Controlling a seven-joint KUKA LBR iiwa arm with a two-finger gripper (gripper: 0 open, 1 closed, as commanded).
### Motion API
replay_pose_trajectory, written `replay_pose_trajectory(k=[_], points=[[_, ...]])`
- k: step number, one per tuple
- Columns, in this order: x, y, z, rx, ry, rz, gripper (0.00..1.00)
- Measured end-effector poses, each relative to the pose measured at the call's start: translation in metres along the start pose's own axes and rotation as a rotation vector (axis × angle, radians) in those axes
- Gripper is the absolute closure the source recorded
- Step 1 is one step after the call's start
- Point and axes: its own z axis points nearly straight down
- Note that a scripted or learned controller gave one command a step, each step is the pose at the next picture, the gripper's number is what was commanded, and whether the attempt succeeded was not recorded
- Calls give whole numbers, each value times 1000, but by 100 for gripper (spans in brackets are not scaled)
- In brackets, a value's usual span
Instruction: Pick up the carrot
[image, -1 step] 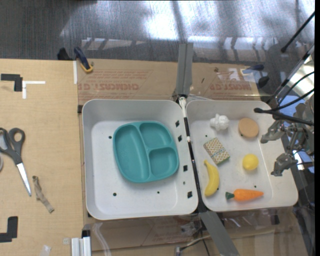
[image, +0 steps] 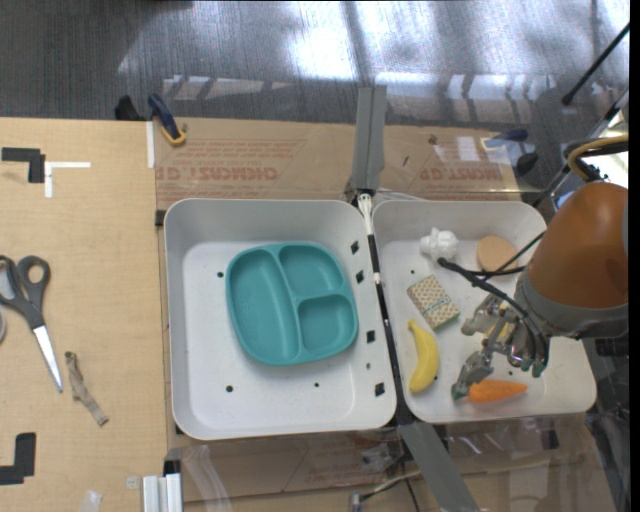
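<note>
We see the carrot lying near the front edge of the right bin, with the banana just to its left. The gripper hangs right over the carrot's left end, though we cannot tell how it is set or whether it has the carrot. Behind the carrot sit a patterned block, a small white lump and a tan round piece. Further left of the carrot, the left bin carries a teal divided plate. Scissors lie on the bench, well apart from the carrot.
</note>
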Motion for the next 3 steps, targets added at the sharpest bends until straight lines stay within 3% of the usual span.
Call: replay_pose_trajectory(k=[1,2,3], points=[[6,14,48,0,0,111,0],[-9,-22,47,0,-2,312,0],[-42,-97,48,-1,-2,290,0]])
